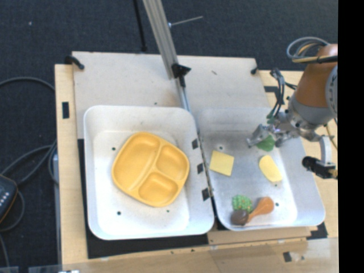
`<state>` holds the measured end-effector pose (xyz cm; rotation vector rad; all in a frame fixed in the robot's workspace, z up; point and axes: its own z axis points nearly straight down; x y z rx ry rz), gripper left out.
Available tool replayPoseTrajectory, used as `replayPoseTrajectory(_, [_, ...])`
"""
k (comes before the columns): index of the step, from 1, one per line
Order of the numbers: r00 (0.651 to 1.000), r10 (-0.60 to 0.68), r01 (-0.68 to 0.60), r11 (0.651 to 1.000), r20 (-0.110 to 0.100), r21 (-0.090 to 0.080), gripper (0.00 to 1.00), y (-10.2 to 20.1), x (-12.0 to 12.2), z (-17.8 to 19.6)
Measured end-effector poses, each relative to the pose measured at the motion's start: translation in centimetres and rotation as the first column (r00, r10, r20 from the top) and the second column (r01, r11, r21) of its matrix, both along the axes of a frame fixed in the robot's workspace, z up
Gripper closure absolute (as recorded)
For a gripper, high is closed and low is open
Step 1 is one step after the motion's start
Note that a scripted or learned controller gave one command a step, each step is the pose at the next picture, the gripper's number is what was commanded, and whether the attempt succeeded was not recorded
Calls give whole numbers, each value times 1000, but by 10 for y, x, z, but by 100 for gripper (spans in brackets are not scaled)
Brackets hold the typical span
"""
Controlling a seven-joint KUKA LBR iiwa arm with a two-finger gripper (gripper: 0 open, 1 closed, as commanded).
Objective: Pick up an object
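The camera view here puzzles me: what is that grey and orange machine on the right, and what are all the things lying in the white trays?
You are looking down from a camera fixed above a bench. The machine is a robot arm reaching in from the right; its gripper sits over a small green object, apparently between its fingers. The left bin holds a yellow divided plate. The right bin holds a yellow square block, a yellow oval piece, a green bumpy toy and a brown drumstick-like toy.
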<state>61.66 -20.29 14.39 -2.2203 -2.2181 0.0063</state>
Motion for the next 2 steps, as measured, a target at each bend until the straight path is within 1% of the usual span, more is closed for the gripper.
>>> replayPoseTrajectory(1, [1000,0,0,1000,4,-2,0,-1,0,-45])
replayPoseTrajectory(2, [1000,-3,3,1000,10,-3,100,-2,1,-31])
